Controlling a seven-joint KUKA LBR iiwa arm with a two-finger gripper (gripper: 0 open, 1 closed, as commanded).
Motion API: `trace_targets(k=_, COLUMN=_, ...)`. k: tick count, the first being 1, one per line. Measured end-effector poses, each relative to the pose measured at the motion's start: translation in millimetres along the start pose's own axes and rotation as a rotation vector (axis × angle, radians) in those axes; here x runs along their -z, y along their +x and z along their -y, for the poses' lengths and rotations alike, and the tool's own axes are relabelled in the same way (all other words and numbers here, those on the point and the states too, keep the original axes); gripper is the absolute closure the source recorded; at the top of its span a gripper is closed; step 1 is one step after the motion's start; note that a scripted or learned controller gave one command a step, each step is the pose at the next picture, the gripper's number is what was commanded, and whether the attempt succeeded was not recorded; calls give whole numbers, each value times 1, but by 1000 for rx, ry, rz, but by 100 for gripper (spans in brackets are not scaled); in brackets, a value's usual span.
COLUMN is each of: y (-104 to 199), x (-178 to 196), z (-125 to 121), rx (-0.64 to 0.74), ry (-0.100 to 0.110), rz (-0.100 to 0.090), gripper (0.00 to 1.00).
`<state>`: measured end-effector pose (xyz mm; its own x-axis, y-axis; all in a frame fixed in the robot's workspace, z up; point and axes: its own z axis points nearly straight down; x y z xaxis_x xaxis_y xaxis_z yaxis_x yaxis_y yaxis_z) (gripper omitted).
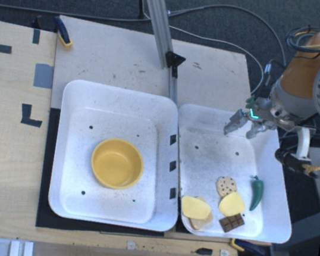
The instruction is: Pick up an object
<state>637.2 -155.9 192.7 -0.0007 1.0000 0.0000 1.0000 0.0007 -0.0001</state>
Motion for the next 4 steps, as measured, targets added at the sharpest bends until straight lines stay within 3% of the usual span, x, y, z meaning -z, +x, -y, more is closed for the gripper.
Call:
trace_targets(k=1, y=0, x=0, z=0, rx=0, ry=0, rz=0, gripper=0)
trace_targets(k=3, y=9, x=-99, z=3, rx=0, ry=5, rz=-1, gripper=0)
trace_targets(k=4, y=9, x=-86, z=1, rx=1, ry=0, rz=0, gripper=100)
